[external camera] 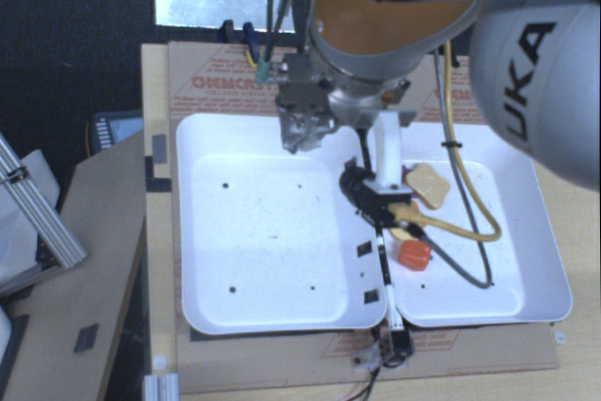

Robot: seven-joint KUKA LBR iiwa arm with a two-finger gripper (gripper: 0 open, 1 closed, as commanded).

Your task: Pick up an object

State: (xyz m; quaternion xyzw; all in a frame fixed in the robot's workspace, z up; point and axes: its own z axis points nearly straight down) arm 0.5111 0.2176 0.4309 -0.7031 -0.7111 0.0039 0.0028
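A tan, bread-like piece point(429, 185) lies in the right bin point(498, 291) near its far left corner. A small orange-red object point(413, 254) rests closer to me in the same bin, near the divide between the bins. My gripper point(300, 132) hangs over the far edge of the left bin point(254, 239), well left of both objects. I see nothing held in it. The big grey arm with its orange band covers the top right of the view and hides the far part of the right bin.
Both bins sit on a cardboard sheet point(216, 80) on the bench. A yellow cable point(465, 202) loops down from the wrist across the right bin. A metal rail point(38, 211) lies at the far left, off the bench.
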